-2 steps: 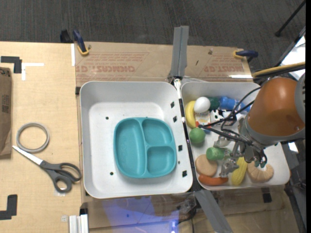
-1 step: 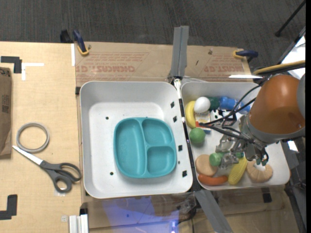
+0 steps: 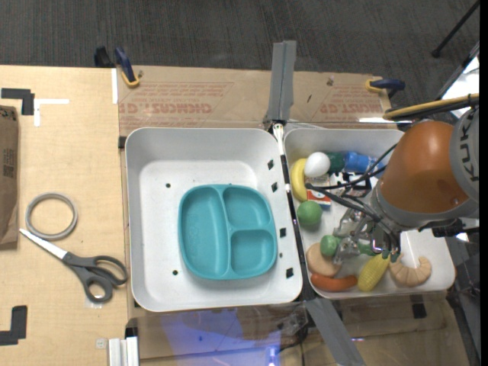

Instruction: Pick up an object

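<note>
The right bin (image 3: 427,292) holds several toy foods. A yellow banana (image 3: 296,178), a white ball (image 3: 316,164) and a blue object (image 3: 355,161) lie at its back. A green ball (image 3: 309,213) sits near the left wall. At the front lie a small green piece (image 3: 329,245), a tan piece (image 3: 322,262), a red sausage (image 3: 333,282), a yellow corn cob (image 3: 373,272) and a croissant (image 3: 412,272). My gripper (image 3: 361,241) hangs low over the front middle of this bin, between the small green piece and the corn cob. The orange band (image 3: 423,166) covers the bin's back right.
The left bin (image 3: 145,204) holds a teal divided plate (image 3: 227,231). Scissors (image 3: 76,265) and a tape roll (image 3: 51,215) lie on the bench to the left. Cables (image 3: 343,193) trail from the wrist across the right bin.
</note>
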{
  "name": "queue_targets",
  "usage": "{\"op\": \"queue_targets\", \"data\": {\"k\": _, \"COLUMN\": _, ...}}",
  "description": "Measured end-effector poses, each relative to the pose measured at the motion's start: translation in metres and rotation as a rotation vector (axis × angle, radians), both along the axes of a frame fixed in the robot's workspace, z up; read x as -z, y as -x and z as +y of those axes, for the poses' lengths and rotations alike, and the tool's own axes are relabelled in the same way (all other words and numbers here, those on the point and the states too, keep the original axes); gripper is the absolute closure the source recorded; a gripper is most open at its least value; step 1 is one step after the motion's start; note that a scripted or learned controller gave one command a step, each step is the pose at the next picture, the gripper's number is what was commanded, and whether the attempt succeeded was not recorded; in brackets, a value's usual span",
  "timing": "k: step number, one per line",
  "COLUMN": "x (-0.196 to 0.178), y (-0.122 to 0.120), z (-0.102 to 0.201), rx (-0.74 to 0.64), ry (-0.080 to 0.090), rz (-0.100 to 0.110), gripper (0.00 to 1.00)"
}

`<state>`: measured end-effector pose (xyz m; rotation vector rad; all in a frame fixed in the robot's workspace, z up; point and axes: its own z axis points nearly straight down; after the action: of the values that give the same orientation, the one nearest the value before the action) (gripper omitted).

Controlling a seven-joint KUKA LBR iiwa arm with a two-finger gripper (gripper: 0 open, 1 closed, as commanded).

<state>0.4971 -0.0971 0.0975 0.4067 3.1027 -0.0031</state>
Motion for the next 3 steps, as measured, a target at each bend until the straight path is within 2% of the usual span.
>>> {"op": "queue_targets", "data": {"k": 1, "x": -0.189, "y": 0.018, "z": -0.101, "rx": -0.322, "ry": 0.000, "rz": 0.008, "gripper": 1.00}}
{"op": "queue_targets", "data": {"k": 2, "x": -0.041, "y": 0.001, "z": -0.124, "rx": -0.447, "ry": -0.002, "rz": 0.012, "gripper": 1.00}}
{"op": "queue_targets", "data": {"k": 3, "x": -0.008, "y": 0.002, "z": -0.090, "rx": -0.381, "ry": 0.015, "rz": -0.018, "gripper": 1.00}}
